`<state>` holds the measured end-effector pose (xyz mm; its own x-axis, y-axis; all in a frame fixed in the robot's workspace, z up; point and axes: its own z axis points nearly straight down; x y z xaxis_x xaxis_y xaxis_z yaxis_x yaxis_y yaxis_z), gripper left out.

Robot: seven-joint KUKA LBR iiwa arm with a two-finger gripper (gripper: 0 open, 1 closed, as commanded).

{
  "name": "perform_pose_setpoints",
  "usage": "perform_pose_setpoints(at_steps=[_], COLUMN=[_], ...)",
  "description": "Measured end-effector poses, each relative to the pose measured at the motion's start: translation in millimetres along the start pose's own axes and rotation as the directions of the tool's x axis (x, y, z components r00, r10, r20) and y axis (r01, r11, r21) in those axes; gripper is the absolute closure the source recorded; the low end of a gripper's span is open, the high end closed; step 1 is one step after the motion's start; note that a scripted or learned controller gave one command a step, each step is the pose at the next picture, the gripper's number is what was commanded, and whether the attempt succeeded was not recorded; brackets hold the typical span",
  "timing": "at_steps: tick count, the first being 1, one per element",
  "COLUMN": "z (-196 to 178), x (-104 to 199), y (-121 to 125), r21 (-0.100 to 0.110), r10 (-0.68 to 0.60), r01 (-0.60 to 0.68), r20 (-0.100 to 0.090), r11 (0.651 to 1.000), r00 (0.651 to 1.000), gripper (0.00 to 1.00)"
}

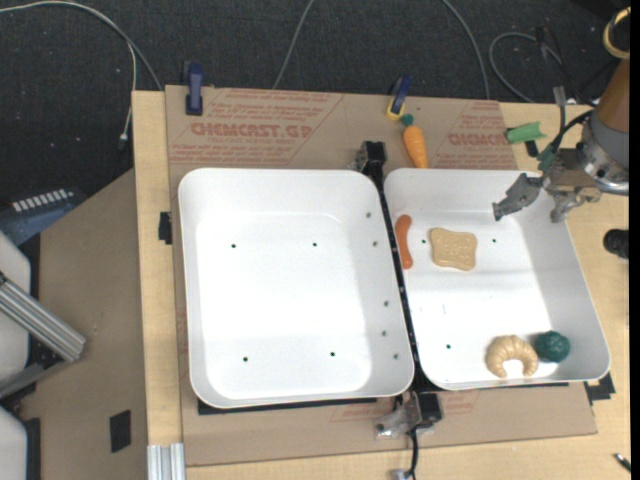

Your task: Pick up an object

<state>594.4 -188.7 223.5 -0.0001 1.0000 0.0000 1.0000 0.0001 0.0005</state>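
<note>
Tan toast slice (453, 249), flat

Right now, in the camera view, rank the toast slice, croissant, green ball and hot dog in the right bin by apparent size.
1. Toast slice and croissant: too alike to separate.
2. Hot dog: long but thin.
3. Green ball: smallest.

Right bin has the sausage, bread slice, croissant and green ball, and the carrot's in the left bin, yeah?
Not quite. The camera view shows the carrot in neither bin: it lies on the cardboard behind them, near the top of the gap between the two. The rest holds: the right bin has the sausage, bread slice, croissant and green ball.
</note>
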Motion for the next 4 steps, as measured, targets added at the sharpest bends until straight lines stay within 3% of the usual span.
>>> perform_pose_setpoints(at_steps=[1,2,3,4], z=[3.7,3.3,143.3,134.1], x=[27.5,25.9,15.1,62.3], y=[32.5,31.7,31.6,13.1], r21=[-0.001,0.000,0.007,-0.001], r10=[-0.004,-0.002,0.001,-0.003], r01=[0.004,0.002,-0.001,0.003], r20=[0.000,0.000,-0.002,-0.001], r11=[1.000,1.000,1.000,1.000], r00=[1.000,1.000,1.000,1.000], gripper=[0.00,0.00,0.00,0.00])
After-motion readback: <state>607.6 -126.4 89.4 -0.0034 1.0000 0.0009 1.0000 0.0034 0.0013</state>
